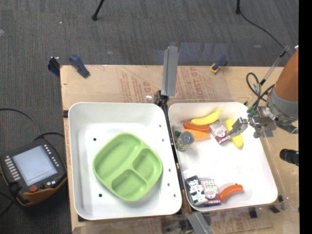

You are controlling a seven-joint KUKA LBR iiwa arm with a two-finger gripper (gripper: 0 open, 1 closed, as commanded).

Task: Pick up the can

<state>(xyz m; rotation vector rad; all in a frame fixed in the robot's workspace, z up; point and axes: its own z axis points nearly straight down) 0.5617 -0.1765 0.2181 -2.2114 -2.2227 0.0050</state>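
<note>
One can (185,140), label unreadable, lies apart from the claw (239,126); its opening unclear.

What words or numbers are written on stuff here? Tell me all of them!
None can be read for sure.
Wooden bench board: red printed letters, upside down and too blurred.
Small cartons and: printed pictures, text too small.
Can: label too small.
Handheld screen on the floor: too blurred.
</note>
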